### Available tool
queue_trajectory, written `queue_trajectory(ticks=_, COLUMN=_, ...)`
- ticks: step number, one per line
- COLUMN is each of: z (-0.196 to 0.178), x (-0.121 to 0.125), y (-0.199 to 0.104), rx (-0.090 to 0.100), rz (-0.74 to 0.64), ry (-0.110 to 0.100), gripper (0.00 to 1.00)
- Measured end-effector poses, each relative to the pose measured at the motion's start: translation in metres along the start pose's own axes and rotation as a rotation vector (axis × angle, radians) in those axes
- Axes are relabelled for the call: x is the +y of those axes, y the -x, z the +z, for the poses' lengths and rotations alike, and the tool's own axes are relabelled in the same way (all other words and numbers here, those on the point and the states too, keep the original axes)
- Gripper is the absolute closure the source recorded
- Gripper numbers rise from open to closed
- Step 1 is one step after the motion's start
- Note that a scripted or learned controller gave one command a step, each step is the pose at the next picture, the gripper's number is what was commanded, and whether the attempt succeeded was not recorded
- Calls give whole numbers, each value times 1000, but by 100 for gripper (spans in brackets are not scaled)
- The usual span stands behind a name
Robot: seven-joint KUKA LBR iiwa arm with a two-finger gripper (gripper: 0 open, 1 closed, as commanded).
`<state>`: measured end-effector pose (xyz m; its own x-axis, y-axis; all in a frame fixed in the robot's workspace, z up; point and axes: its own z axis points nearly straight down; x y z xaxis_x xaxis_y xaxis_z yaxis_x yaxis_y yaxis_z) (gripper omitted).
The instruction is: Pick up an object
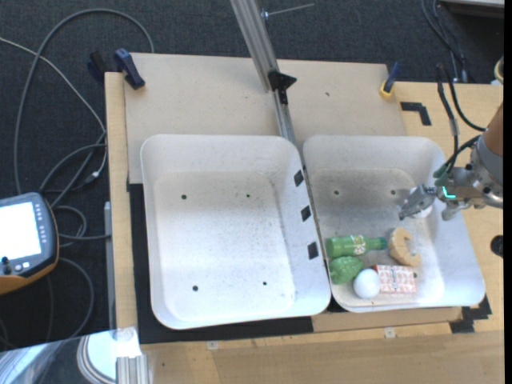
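Observation:
The right bin [376,154] holds a cluster of small objects at its near edge. A green bottle-like piece [356,245] lies on its side, with a green lump [344,269] just below it. A white ball [366,283] rests beside a red-and-white patterned block [396,279]. A tan, bread-like piece [404,247] lies to the right of the green bottle. My gripper [430,210] hangs over the right part of this bin, a little behind the tan piece. Its fingers stand apart, open, with nothing between them.
The left bin [216,230] sits next to the right one, its wall meeting it along the middle. A metal pole [254,34] slants across the back of the bench. Cables [452,94] run near the arm at the right. A handheld pendant [24,234] lies at the far left.

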<state>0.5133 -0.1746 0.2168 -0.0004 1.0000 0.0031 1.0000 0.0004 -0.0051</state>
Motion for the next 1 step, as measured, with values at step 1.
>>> queue_trajectory(ticks=1, z=-1, x=1, y=0, rx=-1, rz=0, ry=4, gripper=0)
